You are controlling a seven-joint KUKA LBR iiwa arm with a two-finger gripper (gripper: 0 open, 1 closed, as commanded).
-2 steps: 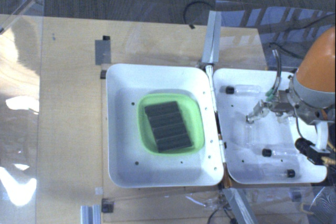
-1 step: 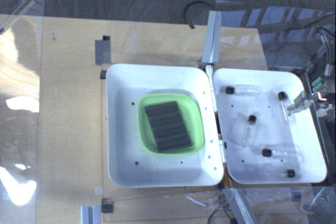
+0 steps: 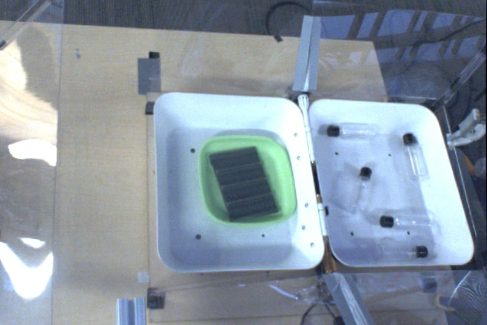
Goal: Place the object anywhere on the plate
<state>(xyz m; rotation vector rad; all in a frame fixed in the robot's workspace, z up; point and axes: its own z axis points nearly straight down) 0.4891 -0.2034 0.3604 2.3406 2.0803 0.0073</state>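
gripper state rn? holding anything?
Gripper: cannot be told from this camera view. Green plate in the left bin carries a dark ridged block; clear vials lie in the right bin.

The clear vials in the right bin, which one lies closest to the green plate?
The vial with its black cap near the bin's middle; the others lie nearer the bin's edges, farther from the green plate.

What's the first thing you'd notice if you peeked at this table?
The bright green plate jumps out first, sitting in the left white bin with a dark ridged block lying on it. Next come the clear little tubes with black caps, scattered around the right white bin.
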